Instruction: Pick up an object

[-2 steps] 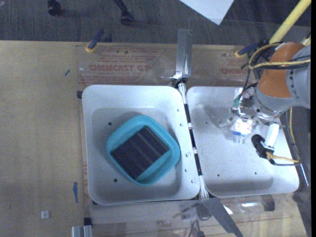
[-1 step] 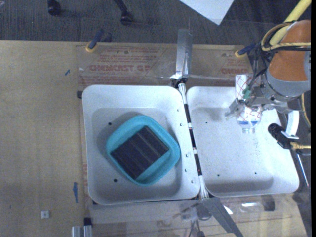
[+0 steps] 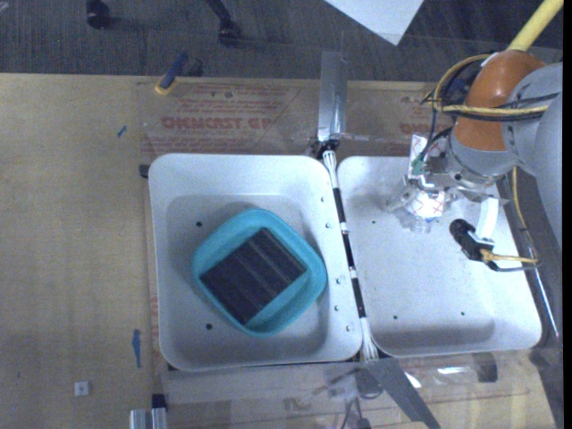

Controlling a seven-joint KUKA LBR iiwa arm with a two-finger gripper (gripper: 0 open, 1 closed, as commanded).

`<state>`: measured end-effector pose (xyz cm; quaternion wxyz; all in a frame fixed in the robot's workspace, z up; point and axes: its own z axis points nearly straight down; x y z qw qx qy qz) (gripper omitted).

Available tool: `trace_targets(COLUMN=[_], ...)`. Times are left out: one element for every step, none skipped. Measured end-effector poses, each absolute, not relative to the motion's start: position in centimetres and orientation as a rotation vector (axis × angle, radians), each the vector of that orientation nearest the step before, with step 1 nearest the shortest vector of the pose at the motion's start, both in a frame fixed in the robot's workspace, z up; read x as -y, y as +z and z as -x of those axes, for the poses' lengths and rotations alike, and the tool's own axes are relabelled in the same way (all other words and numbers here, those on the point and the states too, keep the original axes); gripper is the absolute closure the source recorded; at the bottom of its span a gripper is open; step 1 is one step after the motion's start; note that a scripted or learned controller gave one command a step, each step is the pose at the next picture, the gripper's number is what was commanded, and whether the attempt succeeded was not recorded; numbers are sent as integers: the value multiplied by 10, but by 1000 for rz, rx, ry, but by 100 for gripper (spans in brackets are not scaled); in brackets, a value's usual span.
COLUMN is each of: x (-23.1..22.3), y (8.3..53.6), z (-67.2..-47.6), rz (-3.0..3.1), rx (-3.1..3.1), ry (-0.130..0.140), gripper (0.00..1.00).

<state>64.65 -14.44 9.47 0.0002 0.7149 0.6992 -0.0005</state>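
A turquoise, rounded-square dish [image 3: 304, 266] lies tilted in the left bin [image 3: 179, 195]. A dark ridged block [image 3: 252, 273] rests inside it. My gripper [image 3: 423, 202] hangs low over the upper part of the right bin [image 3: 429, 311], under the grey wrist and orange band [image 3: 492, 88]. A pale, shiny blur sits at its tip, and I cannot make out whether that is an object or part of the gripper. The gripper is far from the dish, across the wall between the bins.
A metal divider strip [image 3: 344, 239] runs between the two bins. The bench [image 3: 71, 239] around them is bare wood, with a blue-and-yellow tool [image 3: 174, 71] near its back edge. The arm enters from the upper right.
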Motion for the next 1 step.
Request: trace_targets(x=[108], y=[168], z=[-654], rz=[-2126], rx=[-2310], ry=[0], gripper=[100])
